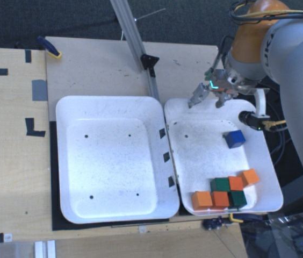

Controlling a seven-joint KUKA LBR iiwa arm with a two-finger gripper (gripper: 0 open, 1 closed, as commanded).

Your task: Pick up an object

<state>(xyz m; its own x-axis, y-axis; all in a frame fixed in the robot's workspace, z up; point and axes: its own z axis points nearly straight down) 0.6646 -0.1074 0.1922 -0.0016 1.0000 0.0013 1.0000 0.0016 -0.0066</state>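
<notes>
Blocks: orange and green blocks [224, 192] clustered at the right bin's [205, 155] near edge.
Blue block [235, 138]: alone, farther back, right side.
Claw [209, 98]: open, holding nothing, over the bin's far rim.
Left bin [108, 160]: beside it on the desk [12, 171].

A robotics lab: a taped counter [12, 144] carries two white bins [111, 104], a metal strut [132, 34] at 12 o'clock, and the arm [280, 42].

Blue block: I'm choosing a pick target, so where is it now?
The blue block lies alone in the right bin, toward its right side, apart from the orange and green blocks clustered at the near edge.
</notes>
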